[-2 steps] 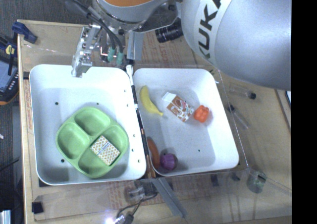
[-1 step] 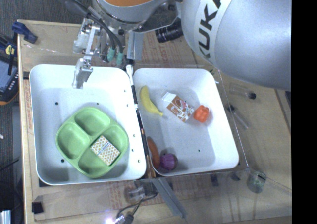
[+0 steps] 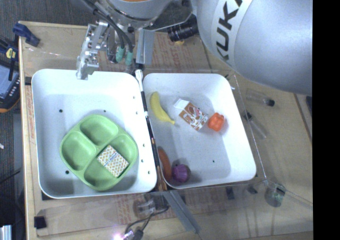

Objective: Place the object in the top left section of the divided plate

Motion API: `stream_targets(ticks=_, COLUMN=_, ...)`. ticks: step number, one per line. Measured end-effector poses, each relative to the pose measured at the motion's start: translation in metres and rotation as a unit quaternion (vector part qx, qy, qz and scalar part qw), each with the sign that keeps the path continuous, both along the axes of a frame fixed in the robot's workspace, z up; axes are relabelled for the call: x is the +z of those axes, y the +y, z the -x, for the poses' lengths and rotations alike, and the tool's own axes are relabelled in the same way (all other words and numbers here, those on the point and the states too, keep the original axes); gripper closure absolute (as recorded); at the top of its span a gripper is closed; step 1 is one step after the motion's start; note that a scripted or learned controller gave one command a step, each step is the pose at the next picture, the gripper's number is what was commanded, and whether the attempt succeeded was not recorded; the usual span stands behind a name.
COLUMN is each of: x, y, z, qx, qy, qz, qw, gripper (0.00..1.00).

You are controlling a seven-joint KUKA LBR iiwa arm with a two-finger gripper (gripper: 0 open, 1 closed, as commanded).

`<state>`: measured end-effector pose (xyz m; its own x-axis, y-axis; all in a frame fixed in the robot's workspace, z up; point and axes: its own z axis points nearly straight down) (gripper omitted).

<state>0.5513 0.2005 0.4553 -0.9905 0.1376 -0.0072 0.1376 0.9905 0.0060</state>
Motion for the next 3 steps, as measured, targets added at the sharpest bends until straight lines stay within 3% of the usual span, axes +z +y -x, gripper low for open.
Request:
stream_targets(ticks=1, x=0.000, y=0.000, z=0.000, qx=0.000, qy=0.000, qz=0.0000, qw=1.0000, gripper=0.00)
stream_targets(ticks=2, x=0.011, y=0.003, z=0.000, qx=0.004, qy=-0.002, qz=-0.0015, qw=1.0000, gripper=1.00)
stream_targets(ticks=3, x=0.011, y=0.003, z=0.000, qx=0.004, qy=-0.002, qz=-0.0015, qw=1.0000, gripper=0.00)
